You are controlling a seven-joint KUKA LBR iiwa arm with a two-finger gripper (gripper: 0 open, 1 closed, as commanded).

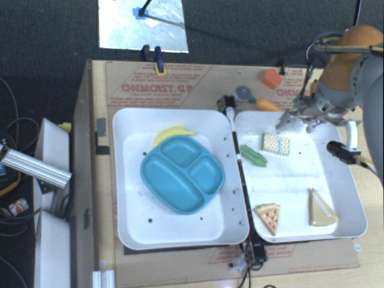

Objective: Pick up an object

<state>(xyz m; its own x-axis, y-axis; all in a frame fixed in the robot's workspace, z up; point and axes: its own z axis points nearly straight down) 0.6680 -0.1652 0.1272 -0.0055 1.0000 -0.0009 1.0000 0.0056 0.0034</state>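
Patterned, the small square block (pixel 276 144) with pale yellow and blue-green checks is lying flat on the floor of the right-hand shallow white bin (pixel 300 173), in its upper part, and it is the object nearest to the gripper (pixel 298 120), so I am judging it the likeliest target. Nothing is being lifted yet: the gripper is hovering just above and to the right of the block, near the bin's far rim, and nothing is showing between it and the block; whether the fingers are apart or together I cannot tell, since they are blurring into the grey wrist. So the task is looking to be at the approach, with the descent, the closing and the lift all left to do. Just left of the block a small green pod-shaped piece (pixel 253 156) is lying close to the wall between the bins. Well below the block a toy pizza slice (pixel 268 217) and a tan wedge-shaped piece (pixel 321 209) are resting near the bin's front edge. Beyond the bin's far rim, above the block, an orange carrot-like toy (pixel 267 105) and an orange cube (pixel 272 78) are sitting on the desk (pixel 180 86). Far left of the block, the other white bin (pixel 129 161) is holding a blue divided plate (pixel 182 174) with a yellow piece (pixel 171 134) peeking out behind it.
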